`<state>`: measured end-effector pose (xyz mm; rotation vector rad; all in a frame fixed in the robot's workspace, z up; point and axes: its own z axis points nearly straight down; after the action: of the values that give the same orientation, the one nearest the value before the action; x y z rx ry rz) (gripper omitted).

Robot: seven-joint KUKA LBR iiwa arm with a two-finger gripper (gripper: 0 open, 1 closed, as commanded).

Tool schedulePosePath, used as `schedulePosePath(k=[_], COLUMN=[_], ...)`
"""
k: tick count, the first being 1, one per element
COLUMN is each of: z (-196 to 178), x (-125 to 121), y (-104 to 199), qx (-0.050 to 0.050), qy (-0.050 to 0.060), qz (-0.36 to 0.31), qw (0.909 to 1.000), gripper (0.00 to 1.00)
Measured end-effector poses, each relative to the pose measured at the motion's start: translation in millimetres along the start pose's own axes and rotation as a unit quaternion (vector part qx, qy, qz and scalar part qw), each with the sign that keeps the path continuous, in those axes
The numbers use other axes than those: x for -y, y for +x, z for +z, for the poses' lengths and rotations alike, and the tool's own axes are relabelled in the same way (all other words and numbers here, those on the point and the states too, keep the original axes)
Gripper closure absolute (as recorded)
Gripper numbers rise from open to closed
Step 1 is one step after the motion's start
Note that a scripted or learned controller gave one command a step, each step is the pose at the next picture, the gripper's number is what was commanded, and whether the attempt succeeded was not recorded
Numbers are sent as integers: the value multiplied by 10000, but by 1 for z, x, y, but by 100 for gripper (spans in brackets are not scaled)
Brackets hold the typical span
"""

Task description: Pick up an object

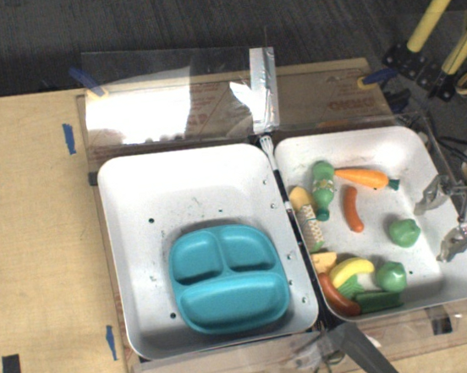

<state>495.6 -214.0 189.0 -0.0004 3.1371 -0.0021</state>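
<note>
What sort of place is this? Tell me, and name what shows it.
Most likely a robot test bench in a lab. Two white bins sit side by side on a board, toy food such as a plastic carrot fills one, and a gripper reaches in.

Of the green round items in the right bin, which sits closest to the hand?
The green ball alone near the bin's right side, just left of the hand. The other green pieces lie farther left, by the carrot and the banana.

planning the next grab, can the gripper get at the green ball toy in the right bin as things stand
Probably yes: the gripper sits open just right of the green ball, which lies apart from the other toys, with bare bin floor between.
</note>
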Motion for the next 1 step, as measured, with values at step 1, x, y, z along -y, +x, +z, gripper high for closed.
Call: schedulePosePath(k=[1], z=[99], x=[-30], y=[-20], qx=[39], qy=[15], qz=[-678], qw=[9977], gripper=[0])
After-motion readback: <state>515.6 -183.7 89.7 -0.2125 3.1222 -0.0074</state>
